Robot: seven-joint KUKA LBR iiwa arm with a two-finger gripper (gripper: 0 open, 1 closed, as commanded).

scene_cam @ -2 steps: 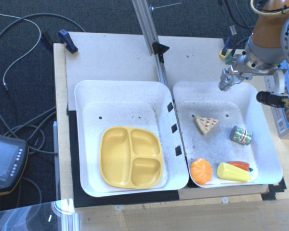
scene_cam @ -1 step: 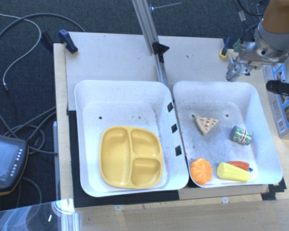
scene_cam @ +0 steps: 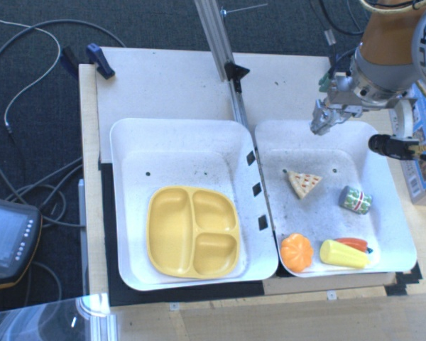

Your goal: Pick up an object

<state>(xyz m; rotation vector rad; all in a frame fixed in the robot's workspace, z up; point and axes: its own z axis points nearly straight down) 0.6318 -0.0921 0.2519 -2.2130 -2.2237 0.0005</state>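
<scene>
In the right bin lie a tan wedge with a criss-cross pattern, a small green and pink can on its side, an orange round fruit and a yellow block with a red piece behind it. My gripper hangs over the bin's far left corner, above and behind the wedge, with nothing seen between its fingers.
The left bin holds a yellow divided plate. A slanted metal rail rises from the gap between the bins. Cables and a black device lie on the dark floor at the left.
</scene>
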